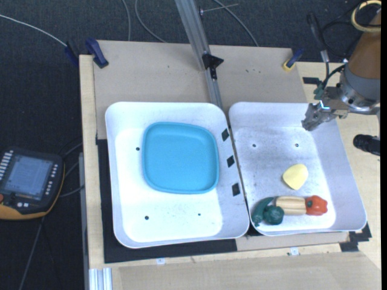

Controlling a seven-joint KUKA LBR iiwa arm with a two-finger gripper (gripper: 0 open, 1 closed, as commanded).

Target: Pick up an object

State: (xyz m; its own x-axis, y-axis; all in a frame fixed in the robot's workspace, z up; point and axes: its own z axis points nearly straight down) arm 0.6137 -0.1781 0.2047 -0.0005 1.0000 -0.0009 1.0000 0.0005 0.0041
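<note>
- We see three candidate objects, all in the right bin (338, 162), lower half of the frame.
- Yellow piece (295, 176): pale, rounded, lying alone on the bin floor, right of centre, nothing touching it.
- Below it, along the bin's lower edge, a row of three: green piece (268, 213) at left, tan wooden piece (291, 206) in the middle, red piece (316, 205) at right.
- Tan piece touches the red one and seems to touch the green one; we cannot tell whether they are joined or separate items.
- That row sits close to the bin's lower wall, with the green end near the lower left corner.
- Gripper (313, 118): at the upper right of the right bin, near its top rim, well apart from the yellow piece and the row.
- Gripper state: too small and dark, we cannot tell. Nothing visibly held.
- Arm (366, 65): enters from the right edge, orange-brown band above the wrist, cables around it.
- Left bin (121, 162): holds a blue square plate (181, 157), flat, centred towards the upper part.
- Black clips (230, 160) sit on the seam where the two bins meet.
- Metal pole (195, 26) runs from the top of the frame down to the gap between the bins.
- Blue clamp (97, 52) at the bench's upper left corner, yellow-blue clamp (294, 58) at upper right.
- Teach pendant (27, 181) on the dark floor at the left edge; cables loop across the floor at the top.
</note>
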